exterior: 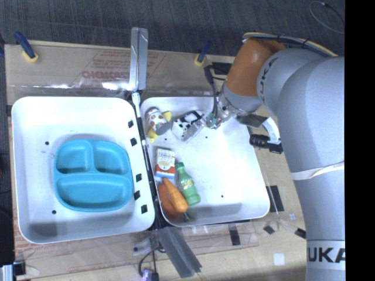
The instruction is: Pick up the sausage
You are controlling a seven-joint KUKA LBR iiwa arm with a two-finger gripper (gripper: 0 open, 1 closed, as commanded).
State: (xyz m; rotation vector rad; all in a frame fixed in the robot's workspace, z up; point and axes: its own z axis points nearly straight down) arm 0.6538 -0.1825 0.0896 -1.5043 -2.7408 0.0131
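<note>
The sausage (172,197), an orange-brown elongated piece, lies in the right bin (246,174) near its front left corner, against the left wall. A green bottle (187,184) touches its right side. My gripper (193,125) is low over the back of the right bin, well behind the sausage and apart from it, close to a small round can (155,119). Nothing from the bin can be seen in the gripper.
A white and red carton (166,160) lies just behind the sausage. A yellow piece (166,117) sits beside the can. The left bin (29,157) holds a blue divided tray (92,175). The arm (293,98) covers the right bin's far right corner.
</note>
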